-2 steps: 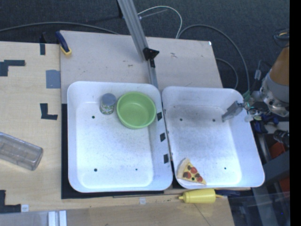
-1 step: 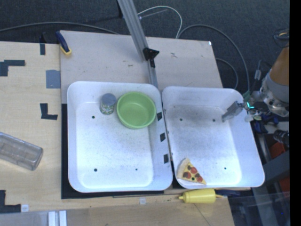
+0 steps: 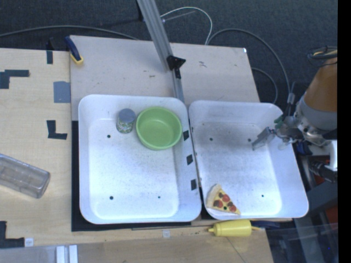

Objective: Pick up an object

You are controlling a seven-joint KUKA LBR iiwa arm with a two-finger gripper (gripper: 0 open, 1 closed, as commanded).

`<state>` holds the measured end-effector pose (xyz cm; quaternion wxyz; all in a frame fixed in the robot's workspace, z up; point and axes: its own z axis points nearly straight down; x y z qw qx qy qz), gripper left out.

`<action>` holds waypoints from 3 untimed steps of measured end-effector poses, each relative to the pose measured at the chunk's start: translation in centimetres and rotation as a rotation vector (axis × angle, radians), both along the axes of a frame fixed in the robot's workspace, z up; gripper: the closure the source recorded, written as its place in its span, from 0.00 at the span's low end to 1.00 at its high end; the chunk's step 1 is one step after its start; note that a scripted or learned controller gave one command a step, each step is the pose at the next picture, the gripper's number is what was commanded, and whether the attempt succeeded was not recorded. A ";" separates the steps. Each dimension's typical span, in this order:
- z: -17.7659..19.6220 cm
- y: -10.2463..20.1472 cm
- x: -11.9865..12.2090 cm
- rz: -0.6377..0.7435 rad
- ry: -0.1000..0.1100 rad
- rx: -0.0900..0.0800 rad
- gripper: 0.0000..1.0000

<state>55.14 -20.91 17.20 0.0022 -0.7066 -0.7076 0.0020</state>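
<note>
Arm enters from right, orange band above wrist; gripper angled down-left, low over the bin.

Robot lab: taped bench, white bins, cables

One fixed camera looks down at a slant on both white bins from above the bench

Pizza slice toy flat in right bin's near-left corner.
</note>
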 end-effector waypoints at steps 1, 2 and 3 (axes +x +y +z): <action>-6.1 1.0 0.1 0.001 0.002 0.002 0.00; -8.3 1.0 0.1 0.001 -0.006 -0.002 0.00; -7.2 1.1 0.2 0.002 -0.006 -0.001 1.00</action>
